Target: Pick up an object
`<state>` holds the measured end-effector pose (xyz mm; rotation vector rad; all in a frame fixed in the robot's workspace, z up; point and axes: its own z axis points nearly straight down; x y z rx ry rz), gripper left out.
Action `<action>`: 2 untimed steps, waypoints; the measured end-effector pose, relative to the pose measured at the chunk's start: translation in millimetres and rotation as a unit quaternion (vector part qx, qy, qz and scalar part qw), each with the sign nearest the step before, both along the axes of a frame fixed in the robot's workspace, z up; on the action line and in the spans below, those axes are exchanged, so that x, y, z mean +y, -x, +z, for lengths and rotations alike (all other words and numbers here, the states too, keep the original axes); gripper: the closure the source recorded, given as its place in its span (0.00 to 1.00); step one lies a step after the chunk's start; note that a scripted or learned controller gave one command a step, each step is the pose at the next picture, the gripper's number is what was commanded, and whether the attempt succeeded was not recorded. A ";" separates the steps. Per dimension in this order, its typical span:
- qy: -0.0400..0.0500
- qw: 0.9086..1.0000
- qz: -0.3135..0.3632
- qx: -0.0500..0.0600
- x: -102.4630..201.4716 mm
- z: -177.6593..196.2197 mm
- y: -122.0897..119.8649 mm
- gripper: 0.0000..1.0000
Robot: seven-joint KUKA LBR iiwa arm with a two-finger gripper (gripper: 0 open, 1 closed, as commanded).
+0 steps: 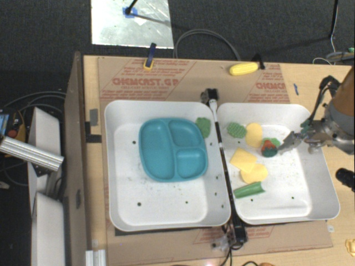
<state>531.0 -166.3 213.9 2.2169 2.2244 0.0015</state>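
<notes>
The claw (289,140) reaches into the right bin (319,204), its tip against a small red-and-green toy (269,147); whether it pinches is unclear. Yellow pieces (248,166) and a green cylinder (248,190) crowd nearby. A blue divided plate (172,149) occupies the left bin (122,204).

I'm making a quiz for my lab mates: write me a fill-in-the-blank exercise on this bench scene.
1. The blue divided plate lies in the ____ bin.
2. The gripper reaches into the ____ bin.
3. The long green piece lies nearest that bin's ____ edge.

Missing words: left; right; front
</notes>
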 end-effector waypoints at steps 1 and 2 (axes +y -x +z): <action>-0.001 1.000 0.003 0.001 19.8 -119.5 -65.4 0.00; 0.000 1.000 0.001 -0.001 17.6 -102.2 -65.6 1.00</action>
